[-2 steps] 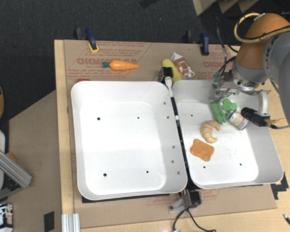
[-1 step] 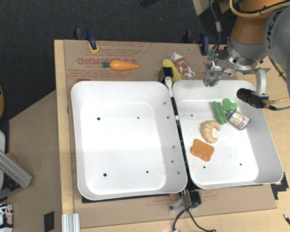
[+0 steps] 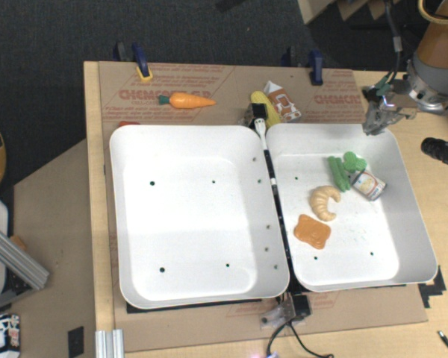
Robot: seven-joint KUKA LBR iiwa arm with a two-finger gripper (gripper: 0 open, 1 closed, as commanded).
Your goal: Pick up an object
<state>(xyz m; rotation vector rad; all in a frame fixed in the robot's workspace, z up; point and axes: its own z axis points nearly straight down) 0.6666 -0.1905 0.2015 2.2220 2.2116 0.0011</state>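
Brown board [image 3: 209, 88] holds two white bins | right bin [image 3: 403, 230]: curved tan croissant [image 3: 325, 201], flat orange piece [image 3: 312, 232], green toy [image 3: 345, 168], small can [image 3: 367, 186] | gripper [image 3: 375, 121] hangs over bin's far edge, holds nothing, fingers unclear.

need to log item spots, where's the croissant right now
In the camera view the croissant lies in the right bin, near its middle, just above the orange flat piece and left of the small can.
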